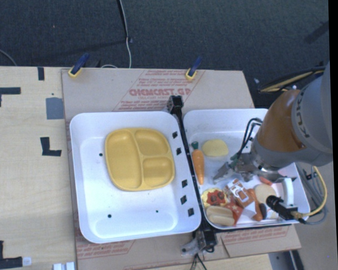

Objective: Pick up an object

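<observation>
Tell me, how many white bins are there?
2. The left bin holds a yellow tray; the right bin holds toy food, with the gripper above it.

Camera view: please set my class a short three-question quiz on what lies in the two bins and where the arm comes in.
1. True or false: the yellow divided tray lies in the left bin.
2. The carrot lies: A on the tray; B in the right bin, near the divider; C outside both bins.
3. Fill in: the arm reaches in from the view's ____.
Key: 1 true; 2 B; 3 right.
</observation>
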Robot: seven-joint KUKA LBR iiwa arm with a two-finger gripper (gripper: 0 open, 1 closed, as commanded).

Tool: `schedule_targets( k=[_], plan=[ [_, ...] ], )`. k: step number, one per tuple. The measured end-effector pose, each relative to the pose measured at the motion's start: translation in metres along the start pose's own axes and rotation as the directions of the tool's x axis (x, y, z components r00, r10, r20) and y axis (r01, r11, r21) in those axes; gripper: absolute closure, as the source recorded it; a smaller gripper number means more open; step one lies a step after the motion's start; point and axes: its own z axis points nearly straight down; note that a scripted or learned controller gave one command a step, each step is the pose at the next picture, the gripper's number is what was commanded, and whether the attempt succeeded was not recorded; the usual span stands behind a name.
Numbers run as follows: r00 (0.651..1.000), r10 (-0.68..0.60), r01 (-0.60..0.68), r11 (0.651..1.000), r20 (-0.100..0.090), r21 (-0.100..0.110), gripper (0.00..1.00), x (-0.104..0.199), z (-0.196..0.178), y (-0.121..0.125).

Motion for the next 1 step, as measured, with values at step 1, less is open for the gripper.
schedule_targets(
  k=[1],
  plan=[
    [1.000, 0.002, -0.002, 1.000, 0.004, 0.000, 0.00, -0.0524, 0.0010, 0.0206]
  ],
)
